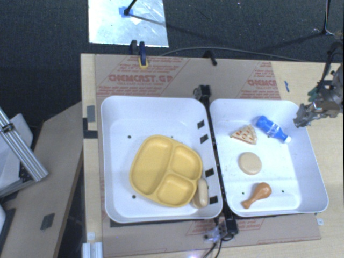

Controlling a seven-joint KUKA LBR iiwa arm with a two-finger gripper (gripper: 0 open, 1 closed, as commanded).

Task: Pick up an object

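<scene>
Right bin [309,160]: blue bottle [271,128] top, pizza slice [244,134] beside it, round cookie [250,163] mid, chicken drumstick [257,194] lower. Left bin [118,144]: yellow divided tray [165,170], bread roll [201,192] touching its edge. Gripper [306,114] over right bin's far right rim; can't tell jaws' state.

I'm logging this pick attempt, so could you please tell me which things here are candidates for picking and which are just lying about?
Candidates for the pick:
- blue bottle
- pizza slice
- round beige disc
- chicken drumstick
- small beige piece
- gripper, at the right bin's edge

Just lying about:
- yellow divided tray
- left bin
- blue-handled clamp
</scene>
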